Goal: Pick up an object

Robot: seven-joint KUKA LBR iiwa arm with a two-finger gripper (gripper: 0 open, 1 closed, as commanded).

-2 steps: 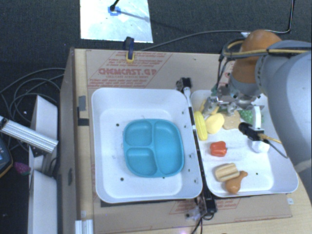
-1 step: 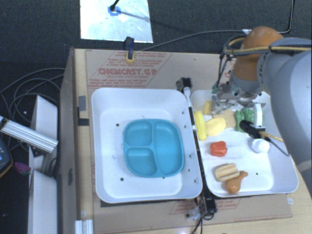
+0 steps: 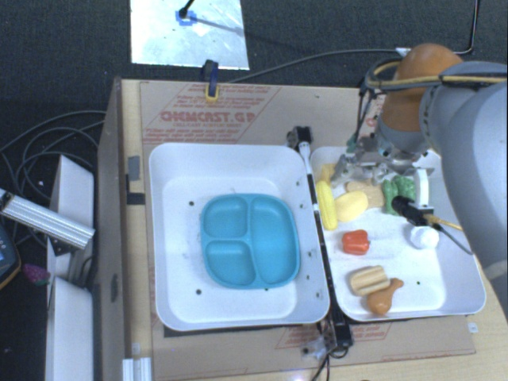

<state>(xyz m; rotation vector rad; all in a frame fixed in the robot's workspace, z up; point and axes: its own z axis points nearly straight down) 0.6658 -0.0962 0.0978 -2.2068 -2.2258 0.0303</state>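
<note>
two white bins sit side by side. the left bin (image 3: 171,213) holds one blue divided plate (image 3: 249,240). the right bin (image 3: 452,280) holds about seven toy foods, among them one red pepper (image 3: 355,242). the gripper (image 3: 367,167) hangs over that bin's upper part; its opening cannot be told.

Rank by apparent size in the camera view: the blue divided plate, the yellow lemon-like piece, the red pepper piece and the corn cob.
1. Blue divided plate, by far the largest.
2. Corn cob, long but thin.
3. Yellow lemon-like piece.
4. Red pepper piece.
Corn and lemon piece cover similar area, so their order is unsure.
</note>
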